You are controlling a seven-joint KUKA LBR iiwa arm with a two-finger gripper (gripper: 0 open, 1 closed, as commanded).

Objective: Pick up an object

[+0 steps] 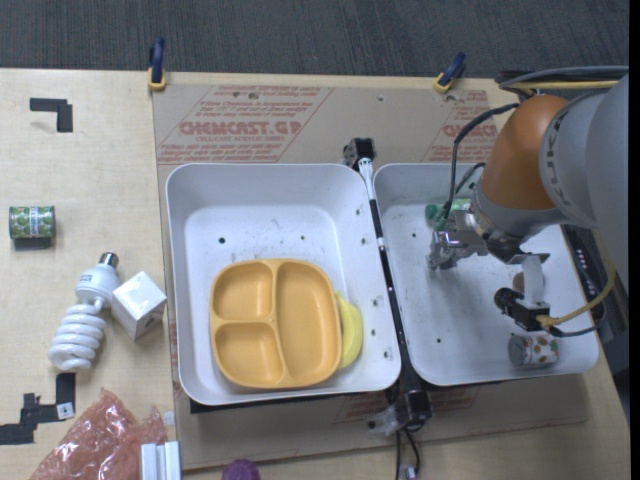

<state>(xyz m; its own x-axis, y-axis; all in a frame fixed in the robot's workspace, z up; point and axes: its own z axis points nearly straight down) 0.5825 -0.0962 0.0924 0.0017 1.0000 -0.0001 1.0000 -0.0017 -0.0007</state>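
Smooth white plastic bins [190, 268] sit side by side; left holds a glossy yellow divided plate [275, 323]. Metallic gripper [443, 251] hangs over the right bin [420, 358]; whether it grasps anything, I cannot tell.

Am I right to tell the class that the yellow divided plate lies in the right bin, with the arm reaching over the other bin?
Not quite. The camera view shows the yellow divided plate in the left bin; the arm reaches over the other, right bin.
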